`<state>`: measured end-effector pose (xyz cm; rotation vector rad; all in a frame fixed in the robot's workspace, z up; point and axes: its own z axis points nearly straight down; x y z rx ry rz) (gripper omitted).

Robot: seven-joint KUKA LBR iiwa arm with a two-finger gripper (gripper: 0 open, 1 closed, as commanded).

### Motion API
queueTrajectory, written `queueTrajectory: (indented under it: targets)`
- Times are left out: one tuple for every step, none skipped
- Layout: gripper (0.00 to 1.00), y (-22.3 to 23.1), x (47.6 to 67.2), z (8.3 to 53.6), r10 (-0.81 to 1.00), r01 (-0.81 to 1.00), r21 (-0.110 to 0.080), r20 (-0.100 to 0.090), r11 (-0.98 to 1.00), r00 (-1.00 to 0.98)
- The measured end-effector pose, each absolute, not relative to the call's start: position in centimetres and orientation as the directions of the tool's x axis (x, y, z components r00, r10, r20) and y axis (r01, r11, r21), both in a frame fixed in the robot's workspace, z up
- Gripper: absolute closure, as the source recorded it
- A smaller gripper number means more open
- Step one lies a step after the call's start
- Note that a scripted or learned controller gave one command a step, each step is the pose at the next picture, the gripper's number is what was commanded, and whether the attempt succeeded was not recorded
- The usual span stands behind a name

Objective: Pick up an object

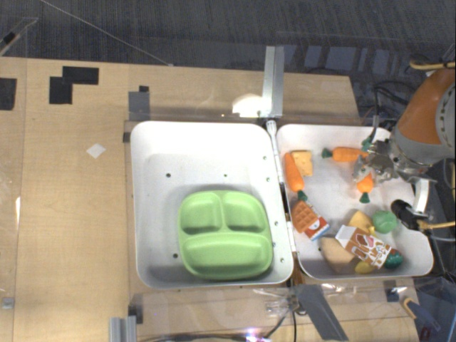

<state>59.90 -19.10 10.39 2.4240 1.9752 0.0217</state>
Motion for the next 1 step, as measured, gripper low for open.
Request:
queueTrajectory:
  targets:
    - [1.00,-12.64,61.58,19.50,0.991,0.991,0.006,0.000,-0.132,0.132]
